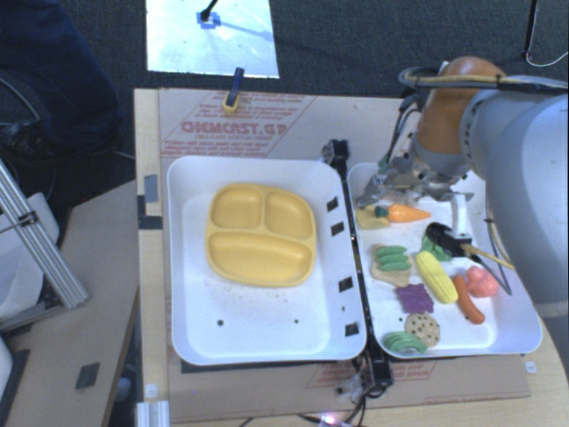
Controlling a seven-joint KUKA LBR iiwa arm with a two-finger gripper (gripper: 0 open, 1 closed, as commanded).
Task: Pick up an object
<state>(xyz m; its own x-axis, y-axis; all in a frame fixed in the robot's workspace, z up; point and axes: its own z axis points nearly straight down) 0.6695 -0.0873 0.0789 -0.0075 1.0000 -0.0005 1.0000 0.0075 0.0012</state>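
Note:
My gripper (375, 190) hangs low over the far left corner of the right bin (524, 332), just left of and above an orange toy carrot (407, 213) with a green top. I cannot make out anything held in it. Nearer the front of that bin lie a green pea pod on a tan slice (391, 260), a yellow corn cob (436, 277), a purple grape bunch (414, 298), a chocolate-chip cookie (424, 329), a red-orange sausage (469, 300) and a pink peach (483, 280).
The left bin (191, 327) holds a yellow divided plate (261, 235). A black divider (348, 238) runs between the bins. The grey arm with its orange band (453, 105) covers the right bin's far right side. A blue-and-yellow tool (234, 90) lies on the cardboard behind.

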